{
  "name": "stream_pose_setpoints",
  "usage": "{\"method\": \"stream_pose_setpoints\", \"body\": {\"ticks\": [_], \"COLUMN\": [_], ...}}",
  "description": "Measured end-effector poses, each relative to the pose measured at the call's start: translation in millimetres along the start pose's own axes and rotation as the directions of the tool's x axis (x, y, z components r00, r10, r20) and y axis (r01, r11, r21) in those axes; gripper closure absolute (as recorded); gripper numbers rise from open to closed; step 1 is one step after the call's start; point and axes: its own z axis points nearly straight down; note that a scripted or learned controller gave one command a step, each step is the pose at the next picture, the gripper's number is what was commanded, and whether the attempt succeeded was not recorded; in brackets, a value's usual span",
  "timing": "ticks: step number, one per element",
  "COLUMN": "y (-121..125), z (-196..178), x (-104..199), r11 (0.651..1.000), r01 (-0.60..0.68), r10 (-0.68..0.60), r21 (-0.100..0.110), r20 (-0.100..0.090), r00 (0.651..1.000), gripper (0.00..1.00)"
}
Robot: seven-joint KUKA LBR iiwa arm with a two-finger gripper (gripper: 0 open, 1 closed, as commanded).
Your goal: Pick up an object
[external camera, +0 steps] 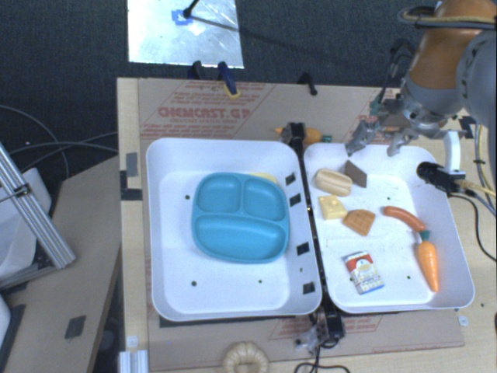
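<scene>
1. I see the blue tray (pixel 239 216) in the left bin (pixel 167 286), far left of the pincer.
2. Bread roll (pixel 332 181) and brown wedge (pixel 356 173) lie just below the pincer (pixel 380 141); its fingers are spread, nothing between them.
3. Carrot (pixel 428 264) lies well below it.

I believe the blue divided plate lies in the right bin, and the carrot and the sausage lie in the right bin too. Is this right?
Not quite. The camera view shows the blue divided plate in the left bin, alone there. The carrot and the sausage do lie in the right bin.
</scene>
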Motion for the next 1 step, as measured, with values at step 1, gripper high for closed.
{"method": "stream_pose_setpoints", "body": {"ticks": [1], "y": [2.5], "z": [-8.4], "x": [0.2], "r11": [1.000], "r01": [0.002], "r10": [-0.002], "r21": [-0.013], "r20": [0.001], "r00": [1.000], "gripper": [0.00]}}
